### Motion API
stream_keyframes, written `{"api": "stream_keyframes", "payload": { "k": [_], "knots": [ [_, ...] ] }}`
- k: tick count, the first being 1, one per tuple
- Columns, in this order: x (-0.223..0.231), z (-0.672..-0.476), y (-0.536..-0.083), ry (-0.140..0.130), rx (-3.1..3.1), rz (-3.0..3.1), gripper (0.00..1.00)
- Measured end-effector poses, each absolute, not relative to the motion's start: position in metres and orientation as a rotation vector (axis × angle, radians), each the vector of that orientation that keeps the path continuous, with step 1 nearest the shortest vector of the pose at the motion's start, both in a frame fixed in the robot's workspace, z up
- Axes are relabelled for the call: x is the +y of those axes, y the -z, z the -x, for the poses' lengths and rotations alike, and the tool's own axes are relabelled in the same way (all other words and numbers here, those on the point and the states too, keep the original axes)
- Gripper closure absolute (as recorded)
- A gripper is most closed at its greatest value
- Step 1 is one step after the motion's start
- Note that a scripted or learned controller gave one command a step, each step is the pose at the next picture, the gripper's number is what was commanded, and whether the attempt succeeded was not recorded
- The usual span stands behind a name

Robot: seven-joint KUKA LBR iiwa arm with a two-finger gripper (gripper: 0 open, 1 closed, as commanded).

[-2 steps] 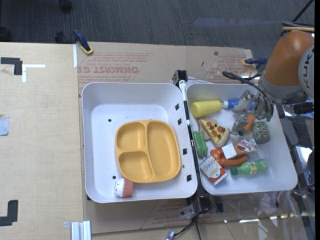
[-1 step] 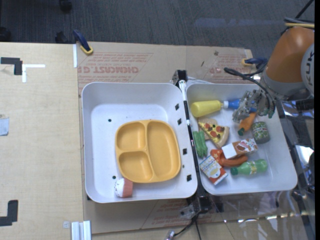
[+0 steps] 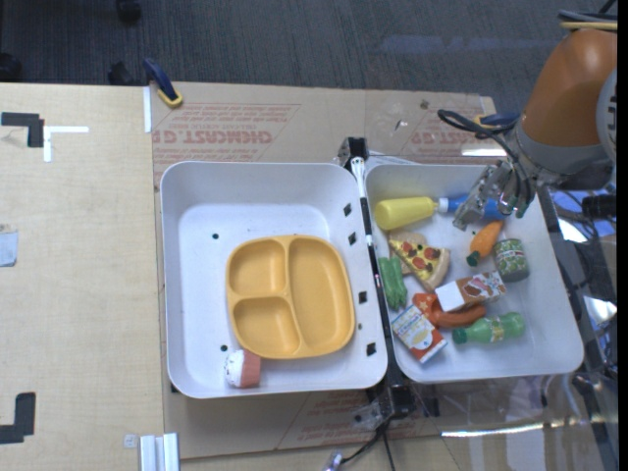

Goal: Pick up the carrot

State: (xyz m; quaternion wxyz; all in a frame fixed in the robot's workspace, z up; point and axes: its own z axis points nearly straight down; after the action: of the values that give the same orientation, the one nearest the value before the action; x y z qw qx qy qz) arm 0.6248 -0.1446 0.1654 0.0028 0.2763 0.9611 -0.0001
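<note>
I'm watching the jaws [image 3: 497,196] hanging just above the carrot [image 3: 483,240], which is lying in the right bin [image 3: 559,356] directly beneath and slightly toward me, long axis tilting away, though I cannot tell their opening.
</note>
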Motion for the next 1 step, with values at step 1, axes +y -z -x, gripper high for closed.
{"api": "stream_keyframes", "payload": {
  "k": [1],
  "knots": [
    [-0.1447, -0.6247, -0.1653, 0.0, 3.014, -0.867, 0.0]
  ]
}}
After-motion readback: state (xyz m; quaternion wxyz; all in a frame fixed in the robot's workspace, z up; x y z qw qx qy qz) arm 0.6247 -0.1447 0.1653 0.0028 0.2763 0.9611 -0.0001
